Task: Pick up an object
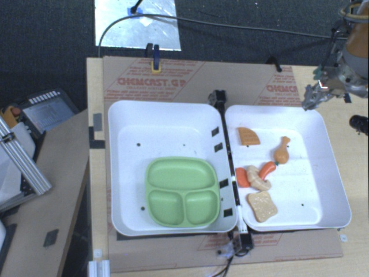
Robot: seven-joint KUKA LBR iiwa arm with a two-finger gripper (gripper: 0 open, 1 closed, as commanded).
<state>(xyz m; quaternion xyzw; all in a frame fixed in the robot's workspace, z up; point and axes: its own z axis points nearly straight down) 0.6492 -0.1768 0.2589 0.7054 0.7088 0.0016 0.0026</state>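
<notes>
Over far right corner of right bin (331,154) hangs my gripper (312,98); cannot tell its grip, nothing seen held. Nothing picked yet. Below-left of me: wedge (248,135), drumstick (282,149), carrot (267,169), bread (262,206). Whole pick remains: choose, descend, close, lift

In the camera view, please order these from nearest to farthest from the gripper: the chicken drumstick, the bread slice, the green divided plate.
From the gripper, at the right bin's far right corner:
1. Chicken drumstick, right bin, upper middle.
2. Bread slice, right bin, near edge.
3. Green divided plate, left bin.
</notes>
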